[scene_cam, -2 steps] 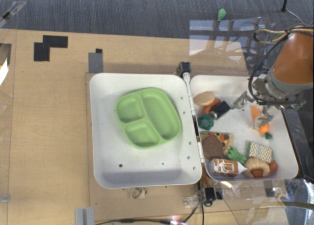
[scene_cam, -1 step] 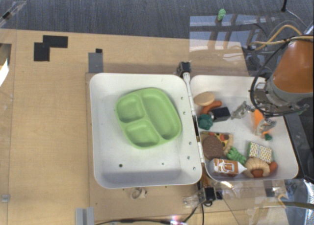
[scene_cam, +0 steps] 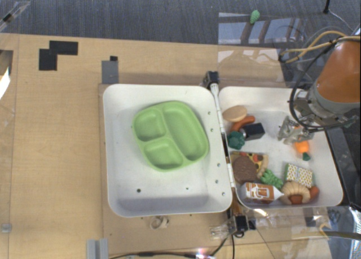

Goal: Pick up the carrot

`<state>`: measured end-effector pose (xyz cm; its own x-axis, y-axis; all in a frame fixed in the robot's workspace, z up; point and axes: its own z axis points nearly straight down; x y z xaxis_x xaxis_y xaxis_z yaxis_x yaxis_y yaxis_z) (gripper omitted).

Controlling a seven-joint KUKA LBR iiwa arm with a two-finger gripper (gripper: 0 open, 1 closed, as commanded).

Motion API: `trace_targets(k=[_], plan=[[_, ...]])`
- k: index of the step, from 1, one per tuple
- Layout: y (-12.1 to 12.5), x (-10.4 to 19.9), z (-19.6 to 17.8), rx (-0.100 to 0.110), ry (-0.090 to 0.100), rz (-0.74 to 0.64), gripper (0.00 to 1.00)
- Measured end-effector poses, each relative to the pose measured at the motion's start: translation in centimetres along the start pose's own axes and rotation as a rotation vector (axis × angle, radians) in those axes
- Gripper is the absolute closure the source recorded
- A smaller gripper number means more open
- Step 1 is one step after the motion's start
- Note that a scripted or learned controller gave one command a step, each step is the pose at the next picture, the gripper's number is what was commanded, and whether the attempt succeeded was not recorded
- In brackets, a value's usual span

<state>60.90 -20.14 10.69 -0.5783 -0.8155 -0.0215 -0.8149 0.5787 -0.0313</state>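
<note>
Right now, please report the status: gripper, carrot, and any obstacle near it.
Gripper low in the right bin, nothing seen held. Carrot lies just below it, apart from the gripper. Patterned block sits further down; no obstacle on the carrot.

Wooden bench (scene_cam: 62,156), two shallow white bins side by side, left bin (scene_cam: 118,190), right bin (scene_cam: 333,181), black markers (scene_cam: 56,53)

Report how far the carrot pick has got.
Done: the arm has reached into the right bin, and the gripper hangs low over its floor. In hand: nothing visibly between the fingers; the gripper sits just up and left of the carrot, which lies on the bin floor. Left: line up over the carrot, close on it and lift it. The green plate in the left bin plays no part.
</note>
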Motion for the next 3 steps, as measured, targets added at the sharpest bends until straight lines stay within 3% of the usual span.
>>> trace_targets(k=[1,2,3], plan=[[0.1,0.0,0.1,-0.002,0.001,0.0,0.0],[0.0,-0.6,1.3,-0.02,0.0,-0.13,0.0],[0.3,-0.7,1.4,-0.022,-0.004,-0.322,0.0]])
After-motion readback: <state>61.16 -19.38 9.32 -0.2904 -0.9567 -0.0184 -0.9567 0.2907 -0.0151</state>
